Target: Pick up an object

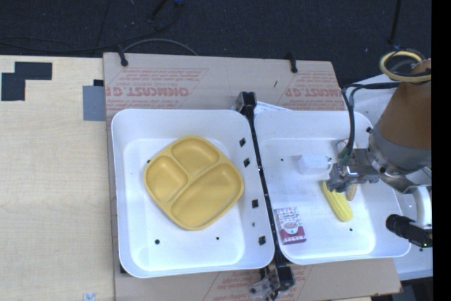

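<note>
Pincer [345,180] is sitting low in the right bin [359,247], touching the corn cob's [338,202] top end; can't tell its opening. Yellow plate [194,182] is lying in the left bin [134,236].

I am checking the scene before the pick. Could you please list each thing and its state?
Yellow plastic divided plate: flat in the left white bin, right side up.
Yellow toy corn cob: lying in the right white bin, the gripper at its upper end.
Small red and white box: lying flat near the right bin's front left corner.
Small white block: resting on the right bin's floor.
</note>
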Robot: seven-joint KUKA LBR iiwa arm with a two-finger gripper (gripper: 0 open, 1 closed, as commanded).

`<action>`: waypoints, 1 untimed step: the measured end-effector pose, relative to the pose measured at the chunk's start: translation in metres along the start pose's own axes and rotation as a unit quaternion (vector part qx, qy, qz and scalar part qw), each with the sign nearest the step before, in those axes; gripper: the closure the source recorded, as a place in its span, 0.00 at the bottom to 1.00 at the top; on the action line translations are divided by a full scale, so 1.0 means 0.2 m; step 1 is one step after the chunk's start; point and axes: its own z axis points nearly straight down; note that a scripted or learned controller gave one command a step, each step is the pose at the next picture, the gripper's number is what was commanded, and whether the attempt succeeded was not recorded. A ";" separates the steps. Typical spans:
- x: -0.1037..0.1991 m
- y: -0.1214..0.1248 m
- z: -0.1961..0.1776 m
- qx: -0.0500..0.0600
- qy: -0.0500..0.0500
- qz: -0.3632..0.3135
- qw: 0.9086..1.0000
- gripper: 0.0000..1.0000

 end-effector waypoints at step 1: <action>0.23 0.05 0.03 0.002 0.001 -0.001 1.000 1.00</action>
